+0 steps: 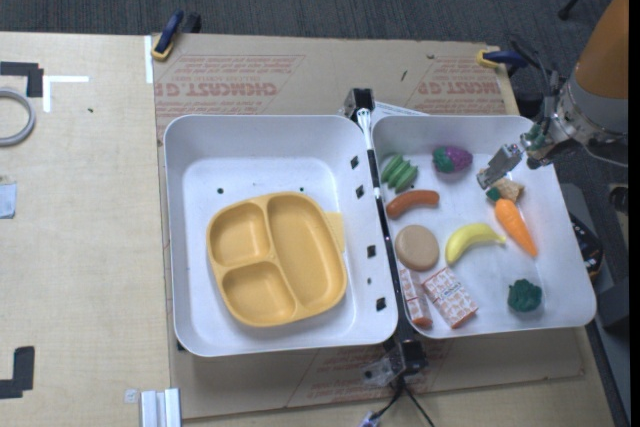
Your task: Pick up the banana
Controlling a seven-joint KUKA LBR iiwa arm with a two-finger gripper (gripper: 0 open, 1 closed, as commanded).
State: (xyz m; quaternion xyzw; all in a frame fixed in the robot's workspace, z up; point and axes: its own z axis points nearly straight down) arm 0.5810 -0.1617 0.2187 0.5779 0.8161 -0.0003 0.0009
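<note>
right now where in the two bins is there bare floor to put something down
Left bin: bare strips all around the yellow plate, widest along its far wall. Right bin: a bare patch between the banana, the cracker box and the broccoli. It is crowded around the carrot, beside the tool.

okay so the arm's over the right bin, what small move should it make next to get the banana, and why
Probably shift the gripper toward the view's lower left and descend: it hovers by the carrot top, while the banana lies free just beyond, between the carrot and the tan disc.
</note>
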